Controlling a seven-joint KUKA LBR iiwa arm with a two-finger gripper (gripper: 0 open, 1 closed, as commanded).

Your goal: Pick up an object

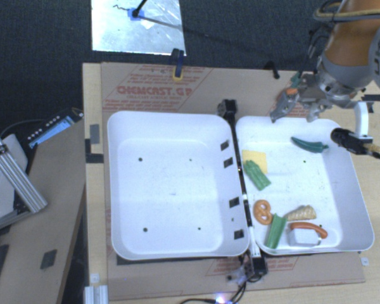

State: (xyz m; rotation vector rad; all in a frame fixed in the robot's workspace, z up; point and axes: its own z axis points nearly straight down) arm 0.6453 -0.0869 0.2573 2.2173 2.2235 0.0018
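The arm enters from the upper right of the frame, its orange band showing above the grey wrist, and its gripper (299,111) hangs over the far edge of the right bin (354,189), in the upper right part of the picture. The two fingers stand spread apart, with nothing between them. Just below and to the right of the gripper, a dark green pepper-shaped object (310,145) lies on the bin floor, apart from the fingers. Toward the bin's left wall, a yellow block (255,159) sits with a ridged green piece (258,175) touching its lower edge. In the lower part of the same bin lie a small orange pretzel shape (263,211), a light green stick (275,230), a tan cone-like piece (301,213) and an orange sausage-like piece (312,229) resting on a white item (301,237). The left bin (123,170) lies beside it on the cardboard-covered surface (158,90).
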